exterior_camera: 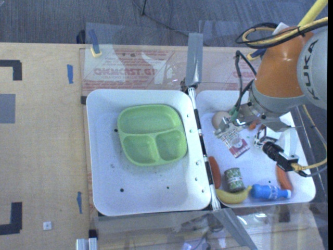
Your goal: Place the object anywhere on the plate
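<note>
The green three-compartment plate lies in the left white bin with nothing on it. My gripper hangs low in the right bin, near its upper left part, under the arm's orange band. It is beside a beige egg-shaped object and just above a small red and white packet. The metal parts of the gripper hide what lies directly beneath it.
Along the right bin's front lie a red sausage, a green can, a banana, a blue bottle and an orange carrot. A black cable connector hangs right of the gripper. A metal divider separates the bins.
</note>
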Motion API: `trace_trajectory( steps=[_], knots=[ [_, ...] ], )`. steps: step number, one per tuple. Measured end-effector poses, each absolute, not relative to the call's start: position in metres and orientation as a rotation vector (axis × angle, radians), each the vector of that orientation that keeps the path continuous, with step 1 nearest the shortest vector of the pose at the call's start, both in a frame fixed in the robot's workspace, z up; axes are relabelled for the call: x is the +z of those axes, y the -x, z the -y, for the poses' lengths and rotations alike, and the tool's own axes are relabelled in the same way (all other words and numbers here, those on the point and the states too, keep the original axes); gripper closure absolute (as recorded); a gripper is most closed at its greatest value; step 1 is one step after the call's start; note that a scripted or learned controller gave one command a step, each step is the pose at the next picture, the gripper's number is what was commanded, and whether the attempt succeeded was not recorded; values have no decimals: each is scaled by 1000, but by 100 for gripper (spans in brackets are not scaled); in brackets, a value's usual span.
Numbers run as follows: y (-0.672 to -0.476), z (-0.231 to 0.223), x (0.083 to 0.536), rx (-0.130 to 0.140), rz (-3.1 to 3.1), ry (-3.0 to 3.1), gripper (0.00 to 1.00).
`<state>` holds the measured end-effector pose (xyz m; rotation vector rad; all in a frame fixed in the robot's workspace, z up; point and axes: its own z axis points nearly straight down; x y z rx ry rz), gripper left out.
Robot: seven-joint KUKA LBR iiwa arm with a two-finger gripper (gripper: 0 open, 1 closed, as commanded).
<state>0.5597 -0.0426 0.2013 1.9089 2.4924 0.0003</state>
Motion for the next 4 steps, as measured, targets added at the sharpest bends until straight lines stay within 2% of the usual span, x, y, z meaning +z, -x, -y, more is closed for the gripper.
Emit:
trace_trajectory(
  steps=[1, 2, 3, 4],
  knots=[
    [-611, -35, 185, 1, -2465, -1944, 100],
    [-544, -116, 212, -2, -2390, -2042, 100],
    [-609, -165, 187, 3, -2655, -1675, 100],
    [-609, -165, 188, 3, -2655, -1675, 0]
  ],
)
